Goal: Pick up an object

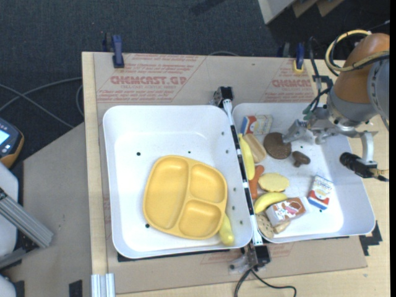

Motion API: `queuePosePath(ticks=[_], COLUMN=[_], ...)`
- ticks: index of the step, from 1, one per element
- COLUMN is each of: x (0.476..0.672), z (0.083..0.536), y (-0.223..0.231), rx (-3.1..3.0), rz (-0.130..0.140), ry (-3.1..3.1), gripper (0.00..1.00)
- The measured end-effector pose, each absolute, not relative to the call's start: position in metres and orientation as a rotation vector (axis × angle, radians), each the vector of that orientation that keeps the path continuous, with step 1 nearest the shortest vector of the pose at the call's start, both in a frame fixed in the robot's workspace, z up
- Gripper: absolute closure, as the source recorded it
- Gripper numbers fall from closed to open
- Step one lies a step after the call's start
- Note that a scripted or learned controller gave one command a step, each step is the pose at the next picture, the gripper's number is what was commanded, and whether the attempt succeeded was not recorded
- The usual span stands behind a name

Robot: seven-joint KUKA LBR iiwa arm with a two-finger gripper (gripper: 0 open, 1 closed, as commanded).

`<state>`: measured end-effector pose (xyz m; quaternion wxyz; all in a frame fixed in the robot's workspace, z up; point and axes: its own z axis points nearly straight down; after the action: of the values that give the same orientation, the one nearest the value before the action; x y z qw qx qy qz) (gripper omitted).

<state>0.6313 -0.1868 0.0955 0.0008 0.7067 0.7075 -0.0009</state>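
The gripper [296, 132] hung low over the right bin [352, 218] — just beside a brown cookie [276, 146] — its jaw state impossible to tell.

Yellow divided tray [184, 195] fills left bin's middle, bare floor around it, right bin [346, 218] crowded along its left wall

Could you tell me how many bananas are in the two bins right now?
2. One banana lies in the right bin, near its front left. Another banana lies in the left bin, beside the yellow tray. Others may be hidden.
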Motion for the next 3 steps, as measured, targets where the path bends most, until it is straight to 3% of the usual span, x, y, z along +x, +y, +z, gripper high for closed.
queuePosePath(ticks=[1, 2, 3], x=[0.578, 0.64, 0.639], z=[0.084, 0.085, 0.096], y=[-0.182, -0.114, -0.118], rx=[2.227, 2.21, 2.214], rz=[-0.003, 0.006, 0.005], ry=[2.222, 2.224, 2.218], gripper=[0.0, 0.0, 1.0])
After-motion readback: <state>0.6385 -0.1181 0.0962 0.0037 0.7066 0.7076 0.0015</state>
